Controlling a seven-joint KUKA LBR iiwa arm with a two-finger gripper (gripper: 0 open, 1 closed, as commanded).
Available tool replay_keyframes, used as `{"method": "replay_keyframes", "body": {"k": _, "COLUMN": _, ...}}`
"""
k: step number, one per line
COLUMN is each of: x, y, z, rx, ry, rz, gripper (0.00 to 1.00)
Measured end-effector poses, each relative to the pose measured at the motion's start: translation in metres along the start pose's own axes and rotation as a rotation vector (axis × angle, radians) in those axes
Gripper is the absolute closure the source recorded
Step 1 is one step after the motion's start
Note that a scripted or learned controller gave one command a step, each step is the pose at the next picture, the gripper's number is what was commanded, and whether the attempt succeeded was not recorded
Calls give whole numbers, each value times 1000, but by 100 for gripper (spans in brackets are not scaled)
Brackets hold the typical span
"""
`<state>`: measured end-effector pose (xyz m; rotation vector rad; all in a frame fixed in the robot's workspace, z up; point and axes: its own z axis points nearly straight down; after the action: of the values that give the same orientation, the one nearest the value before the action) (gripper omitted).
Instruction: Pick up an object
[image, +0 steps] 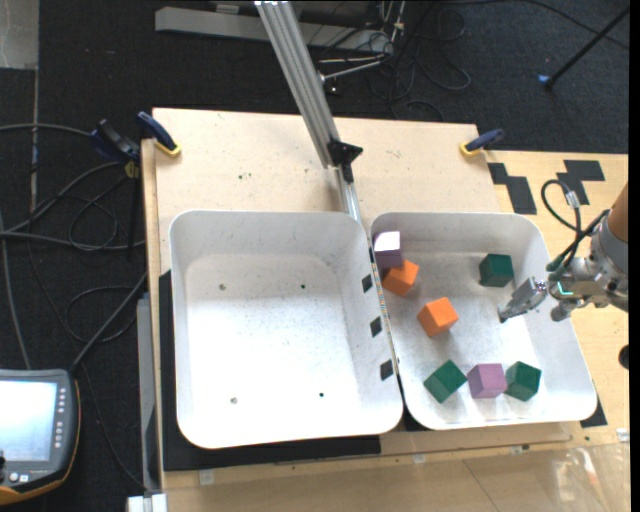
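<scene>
Two parted jaws hang over the right bin's far side — nothing between them — near a green cube.

1. Two bins sit side by side on the bench: the left bin and the right bin, their inner walls touching.
2. All seven blocks lie in the right bin.
3. Two blocks sit against its inner wall, with a third touching them.
4. One block lies mid-bin; another lies toward the far right.
5. Three blocks line up along the near wall.
6. The gripper hangs over the bin's right side.
</scene>
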<state>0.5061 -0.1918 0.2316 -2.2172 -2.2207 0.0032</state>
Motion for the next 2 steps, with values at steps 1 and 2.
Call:
{"method": "replay_keyframes", "body": {"k": 1, "x": 0, "y": 1, "z": -2, "rx": -4, "ry": -1, "rz": 1, "gripper": 0}}
{"method": "replay_keyframes", "body": {"k": 2, "x": -4, "y": -3, "z": 43, "rx": 0, "ry": 0, "rz": 3, "gripper": 0}}
